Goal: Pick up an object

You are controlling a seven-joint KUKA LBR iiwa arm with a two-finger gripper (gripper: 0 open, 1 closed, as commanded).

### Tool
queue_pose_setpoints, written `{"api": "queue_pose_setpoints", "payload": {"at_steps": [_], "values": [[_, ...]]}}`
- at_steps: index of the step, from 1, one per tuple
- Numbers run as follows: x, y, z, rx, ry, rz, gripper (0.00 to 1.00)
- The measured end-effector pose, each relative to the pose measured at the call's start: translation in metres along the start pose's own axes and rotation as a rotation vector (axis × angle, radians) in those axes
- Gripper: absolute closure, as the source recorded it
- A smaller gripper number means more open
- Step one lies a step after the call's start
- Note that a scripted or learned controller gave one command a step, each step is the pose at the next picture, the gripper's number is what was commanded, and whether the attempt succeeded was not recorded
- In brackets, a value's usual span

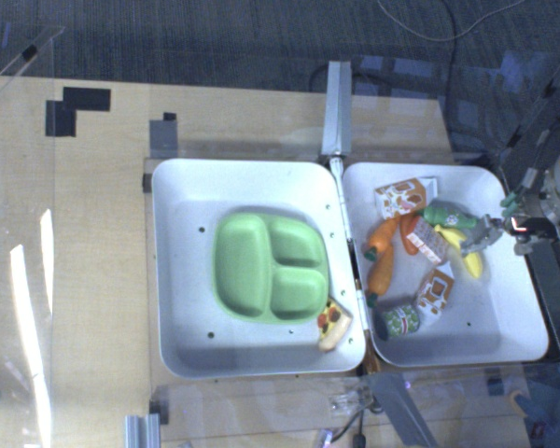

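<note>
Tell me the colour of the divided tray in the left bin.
Light green; the divided tray shows clearly in the camera view.

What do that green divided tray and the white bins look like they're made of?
The green divided tray looks like moulded plastic with a matte finish: one even colour, rounded compartment edges, soft highlights only. The white bins also seem plastic, smooth and slightly glossy, with rounded corners and a formed rim; thin painted metal can't be ruled out.

Green divided tray [269, 267] in a white bin [182, 250]; orange carrot [384, 253], yellow banana [469, 259], green can [401, 321]
</note>
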State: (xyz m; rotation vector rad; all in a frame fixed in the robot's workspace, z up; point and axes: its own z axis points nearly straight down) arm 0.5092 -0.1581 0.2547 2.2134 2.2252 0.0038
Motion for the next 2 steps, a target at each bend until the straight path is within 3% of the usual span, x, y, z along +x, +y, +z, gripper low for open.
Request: {"api": "queue_pose_setpoints", "payload": {"at_steps": [1, 2], "values": [[-0.016, 0.040, 0.159, -0.002, 0.000, -0.147, 0.00], [-0.015, 0.103, 0.167, -0.008, -0.002, -0.205, 0.00]]}}
